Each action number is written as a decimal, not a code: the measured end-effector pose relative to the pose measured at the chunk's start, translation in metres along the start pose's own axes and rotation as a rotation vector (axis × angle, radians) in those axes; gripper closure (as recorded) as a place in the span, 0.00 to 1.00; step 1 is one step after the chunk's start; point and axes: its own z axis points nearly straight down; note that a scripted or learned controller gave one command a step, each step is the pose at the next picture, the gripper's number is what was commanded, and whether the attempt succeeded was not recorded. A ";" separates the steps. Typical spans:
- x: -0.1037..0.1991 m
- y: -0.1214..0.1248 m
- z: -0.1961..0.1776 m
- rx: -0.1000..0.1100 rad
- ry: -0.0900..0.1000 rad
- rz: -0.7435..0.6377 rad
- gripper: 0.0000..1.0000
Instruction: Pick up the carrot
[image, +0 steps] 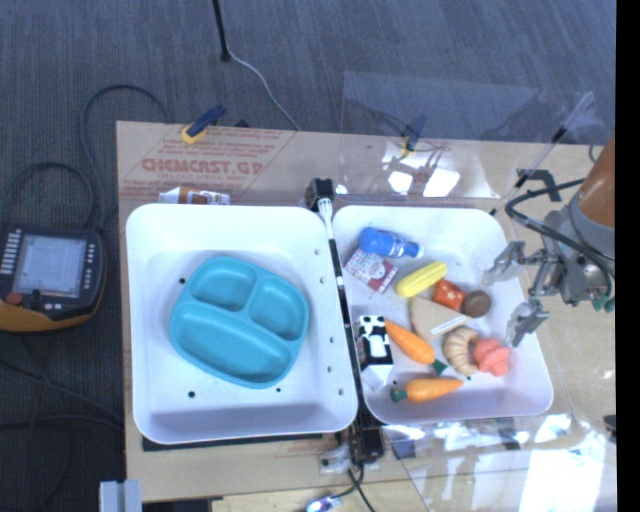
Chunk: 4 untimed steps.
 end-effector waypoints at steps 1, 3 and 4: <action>0.019 0.040 0.083 -0.005 0.009 0.071 0.00; 0.016 0.096 0.147 0.006 -0.010 0.565 0.00; 0.013 0.097 0.136 0.005 -0.018 0.563 1.00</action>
